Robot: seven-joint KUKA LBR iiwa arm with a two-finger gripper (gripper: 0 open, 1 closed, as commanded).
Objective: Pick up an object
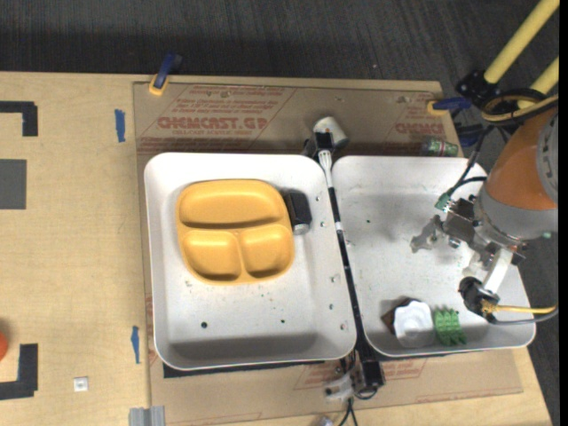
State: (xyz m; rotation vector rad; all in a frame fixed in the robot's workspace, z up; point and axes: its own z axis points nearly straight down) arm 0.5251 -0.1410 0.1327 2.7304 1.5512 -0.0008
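My gripper (429, 235) hangs over the middle of the right bin (382, 193), above bare bin floor, with nothing seen in it. A white lumpy object (411, 319) lies at that bin's front edge, with a green ridged block (449, 327) touching its right side. Both sit below and slightly right of the gripper, apart from it. In the left bin (169, 309) rests a yellow divided plate (235, 229), and a small black object (297, 209) lies against its right rim.
The arm's grey wrist with its orange band (524, 185) covers the right bin's right side. The divider between the two bins (342, 256) runs just left of the gripper. Brown cardboard (222, 114) lies under both bins.
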